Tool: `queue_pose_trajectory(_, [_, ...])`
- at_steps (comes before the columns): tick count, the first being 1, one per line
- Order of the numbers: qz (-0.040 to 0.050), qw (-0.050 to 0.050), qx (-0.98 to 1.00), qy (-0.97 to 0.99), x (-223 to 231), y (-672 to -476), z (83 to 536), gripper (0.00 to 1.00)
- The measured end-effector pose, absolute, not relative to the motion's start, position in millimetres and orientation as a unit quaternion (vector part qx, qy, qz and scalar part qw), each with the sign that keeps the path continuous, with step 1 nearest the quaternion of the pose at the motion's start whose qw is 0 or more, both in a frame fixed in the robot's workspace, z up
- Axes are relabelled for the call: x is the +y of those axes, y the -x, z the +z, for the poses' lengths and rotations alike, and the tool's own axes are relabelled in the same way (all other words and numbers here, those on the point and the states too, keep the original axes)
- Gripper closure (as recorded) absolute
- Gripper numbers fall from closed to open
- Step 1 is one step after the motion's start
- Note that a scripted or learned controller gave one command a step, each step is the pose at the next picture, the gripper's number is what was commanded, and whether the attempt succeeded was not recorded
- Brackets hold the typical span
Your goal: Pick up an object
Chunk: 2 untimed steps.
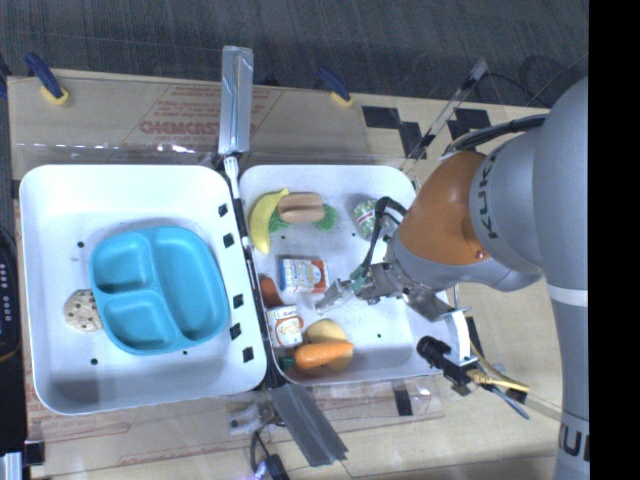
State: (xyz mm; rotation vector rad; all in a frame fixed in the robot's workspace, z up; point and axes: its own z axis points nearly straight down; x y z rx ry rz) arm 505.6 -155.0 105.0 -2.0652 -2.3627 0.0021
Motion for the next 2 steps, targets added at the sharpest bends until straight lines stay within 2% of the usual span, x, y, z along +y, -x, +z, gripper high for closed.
queue_pose_trajectory(1, [-0.0006,0.000,-0.794,0.608,-132,-477.4,92,0.00])
queue_pose_trajectory(2, [0.0000,0.001,-0.807,0.591,-140,-529.5,92,0.00])
